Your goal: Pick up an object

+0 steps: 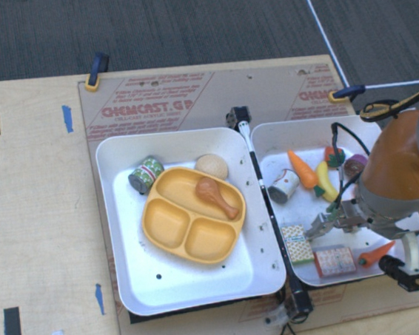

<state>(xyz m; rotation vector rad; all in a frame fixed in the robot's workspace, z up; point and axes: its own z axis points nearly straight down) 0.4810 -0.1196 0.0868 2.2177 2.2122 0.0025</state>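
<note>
The gripper (325,223) hangs low in the right bin (266,142), and I cannot tell its state. A carrot (303,169) and a yellow banana (325,180) lie at its 12 o'clock. The left bin (117,210) holds a yellow tray (167,227). Both bins sit on a wooden bench (38,240) by grey carpet (179,17).

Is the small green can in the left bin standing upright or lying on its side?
Lying on its side: the small green can shows its round end and its label.
</note>
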